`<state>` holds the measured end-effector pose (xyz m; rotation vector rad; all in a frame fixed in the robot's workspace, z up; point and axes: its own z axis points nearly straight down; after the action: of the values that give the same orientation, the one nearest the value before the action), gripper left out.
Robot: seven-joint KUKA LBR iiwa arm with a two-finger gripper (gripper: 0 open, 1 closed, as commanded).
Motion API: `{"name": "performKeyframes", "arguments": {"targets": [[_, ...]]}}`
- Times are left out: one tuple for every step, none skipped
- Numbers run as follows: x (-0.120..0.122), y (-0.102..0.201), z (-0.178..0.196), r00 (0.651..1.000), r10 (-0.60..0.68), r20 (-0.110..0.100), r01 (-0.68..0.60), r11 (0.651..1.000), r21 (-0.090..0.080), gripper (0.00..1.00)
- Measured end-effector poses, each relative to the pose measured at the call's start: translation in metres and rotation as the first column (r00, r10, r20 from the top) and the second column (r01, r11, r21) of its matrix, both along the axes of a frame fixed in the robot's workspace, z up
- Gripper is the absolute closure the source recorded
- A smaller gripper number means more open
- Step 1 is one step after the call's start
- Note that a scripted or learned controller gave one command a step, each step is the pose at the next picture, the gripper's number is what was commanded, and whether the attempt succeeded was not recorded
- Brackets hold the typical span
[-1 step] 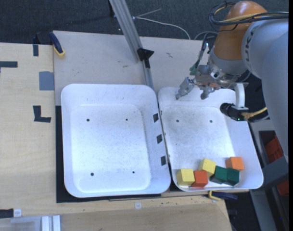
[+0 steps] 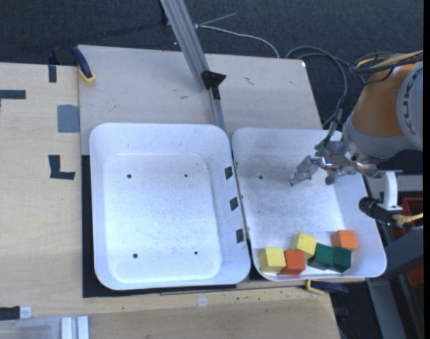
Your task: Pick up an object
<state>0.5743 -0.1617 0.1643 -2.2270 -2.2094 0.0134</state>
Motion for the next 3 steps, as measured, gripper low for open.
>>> {"name": "performKeyframes", "arguments": {"targets": [[0.010,0.043,-0.075,1.000,0.011,0.006,-0.011,1.000,0.003,0.00],[-0.035,0.035,-0.044,1.000,0.007,0.006,-0.007,1.000,0.002,0.00],[-0.034,0.037,-0.036,1.000,0.010,0.006,-0.010,1.000,0.004,1.00]]}}
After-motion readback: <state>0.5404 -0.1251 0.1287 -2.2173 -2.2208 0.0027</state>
